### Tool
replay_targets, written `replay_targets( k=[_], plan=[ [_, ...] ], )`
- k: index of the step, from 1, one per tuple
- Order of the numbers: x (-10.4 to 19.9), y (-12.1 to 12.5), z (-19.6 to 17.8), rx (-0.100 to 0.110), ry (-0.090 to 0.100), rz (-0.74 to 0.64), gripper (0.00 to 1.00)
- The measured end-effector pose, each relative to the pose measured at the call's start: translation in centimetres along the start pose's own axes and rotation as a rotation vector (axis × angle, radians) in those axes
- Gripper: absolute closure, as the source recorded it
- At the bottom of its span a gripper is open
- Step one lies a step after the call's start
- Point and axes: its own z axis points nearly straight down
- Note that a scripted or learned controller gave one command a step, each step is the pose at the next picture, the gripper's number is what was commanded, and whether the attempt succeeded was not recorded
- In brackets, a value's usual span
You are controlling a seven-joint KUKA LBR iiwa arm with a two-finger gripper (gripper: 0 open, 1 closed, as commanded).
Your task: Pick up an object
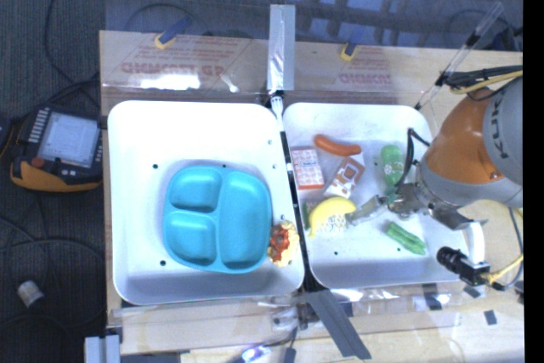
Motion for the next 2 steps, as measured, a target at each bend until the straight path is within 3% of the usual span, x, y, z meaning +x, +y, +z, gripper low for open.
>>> replay_targets(
  k=[1,2],
  plan=[
    [-3.9,-0.8,-0.1,-0.003,0.028,-0.065,0.00],
    [-3.9,5.5,0.0,0.007,0.024,0.056,0.00]
  ],
)
